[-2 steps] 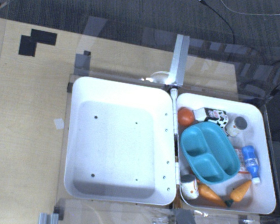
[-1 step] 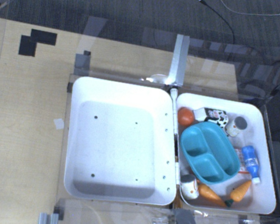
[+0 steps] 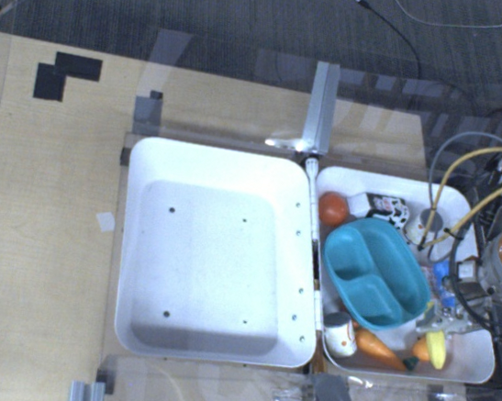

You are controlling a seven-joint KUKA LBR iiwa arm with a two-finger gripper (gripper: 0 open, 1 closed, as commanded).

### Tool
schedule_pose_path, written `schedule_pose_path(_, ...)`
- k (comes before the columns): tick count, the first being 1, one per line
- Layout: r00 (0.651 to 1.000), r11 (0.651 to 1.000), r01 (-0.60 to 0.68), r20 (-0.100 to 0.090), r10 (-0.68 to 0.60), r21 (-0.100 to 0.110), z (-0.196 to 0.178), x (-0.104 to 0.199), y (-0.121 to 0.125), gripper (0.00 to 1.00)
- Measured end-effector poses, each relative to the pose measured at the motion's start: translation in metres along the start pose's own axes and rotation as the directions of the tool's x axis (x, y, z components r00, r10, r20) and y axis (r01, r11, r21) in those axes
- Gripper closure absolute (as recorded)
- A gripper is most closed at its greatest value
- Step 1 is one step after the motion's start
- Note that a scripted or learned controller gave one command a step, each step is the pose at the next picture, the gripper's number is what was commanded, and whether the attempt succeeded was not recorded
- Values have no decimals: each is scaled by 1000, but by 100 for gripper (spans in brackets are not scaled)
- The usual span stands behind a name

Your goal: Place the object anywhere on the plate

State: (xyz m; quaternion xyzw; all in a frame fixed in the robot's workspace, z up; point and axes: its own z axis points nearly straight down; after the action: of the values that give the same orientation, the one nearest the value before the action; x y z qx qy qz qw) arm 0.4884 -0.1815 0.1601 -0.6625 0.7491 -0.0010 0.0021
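A blue two-compartment plate point(image 3: 377, 272) lies tilted in the right bin point(image 3: 480, 366), with nothing resting in its compartments. My gripper point(image 3: 442, 312) hangs low at the plate's right rim, just above a yellow toy point(image 3: 434, 350) in the bin's front right corner. An orange carrot point(image 3: 377, 346) lies along the front wall beside the yellow toy. A red-orange ball point(image 3: 332, 207) and a black-and-white toy point(image 3: 384, 206) sit behind the plate. A small white piece point(image 3: 340, 341) sits at the front left.
The left bin point(image 3: 209, 254) sits beside the right one, a raised divider point(image 3: 311, 250) between them. Yellow and black cables point(image 3: 461, 192) loop over the right bin's back corner. A metal post point(image 3: 321, 107) stands behind the bins.
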Motion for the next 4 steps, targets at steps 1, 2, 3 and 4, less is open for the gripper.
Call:
schedule_pose_path(1, 1000, 1000, 11, -2, -11, 9, -169, -20, 1, 100)
schedule_pose_path(2, 975, 974, 224, -4, -224, 9, -277, -1, -2, 100)
schedule_pose_path(3, 980, 980, 201, -1, -201, 2, -239, -17, 0, 100)
schedule_pose_path(4, 806, 806, 591, -6, -591, 7, -276, -13, 0, 100)
